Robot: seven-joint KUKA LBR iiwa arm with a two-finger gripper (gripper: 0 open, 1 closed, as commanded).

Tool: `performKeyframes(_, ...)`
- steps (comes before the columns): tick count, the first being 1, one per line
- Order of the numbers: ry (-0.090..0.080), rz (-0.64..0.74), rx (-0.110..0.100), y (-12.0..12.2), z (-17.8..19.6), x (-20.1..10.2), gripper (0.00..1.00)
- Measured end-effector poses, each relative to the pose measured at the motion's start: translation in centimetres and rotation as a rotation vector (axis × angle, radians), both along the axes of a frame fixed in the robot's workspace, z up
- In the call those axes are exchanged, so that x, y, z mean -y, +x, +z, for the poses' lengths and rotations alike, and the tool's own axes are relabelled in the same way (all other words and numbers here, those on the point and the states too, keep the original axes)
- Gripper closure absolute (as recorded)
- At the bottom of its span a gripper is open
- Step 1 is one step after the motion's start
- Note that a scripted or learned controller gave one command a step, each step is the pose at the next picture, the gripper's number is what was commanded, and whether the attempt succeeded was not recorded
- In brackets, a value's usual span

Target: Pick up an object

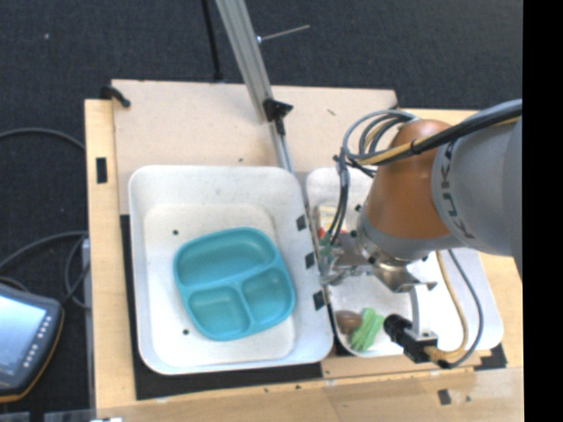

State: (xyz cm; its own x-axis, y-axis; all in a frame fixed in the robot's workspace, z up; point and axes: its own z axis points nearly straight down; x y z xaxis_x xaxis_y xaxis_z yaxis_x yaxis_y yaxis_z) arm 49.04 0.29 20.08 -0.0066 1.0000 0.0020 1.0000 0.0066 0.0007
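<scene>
The arm's orange band and grey wrist cover most of the right bin (489,323). My gripper (332,267) points down at that bin's left side, close to the wall between the two bins. A green object (370,328) and a brown object (348,321) lie side by side in the near left corner of the right bin, just in front of the gripper and apart from it. A pale, partly clear item (324,215) sits behind the gripper by the bin's left wall. Nothing shows between the fingers.
The left bin (154,192) holds a teal divided plate (233,281) lying flat near its middle. A slanted metal rail (251,55) rises behind the bins. Cables loop above the wrist. The bench's front edge runs just below both bins.
</scene>
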Motion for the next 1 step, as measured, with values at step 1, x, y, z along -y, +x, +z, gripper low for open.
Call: performKeyframes(1,-0.004,-0.01,0.001,2.2,0.0,5.0,1.0)
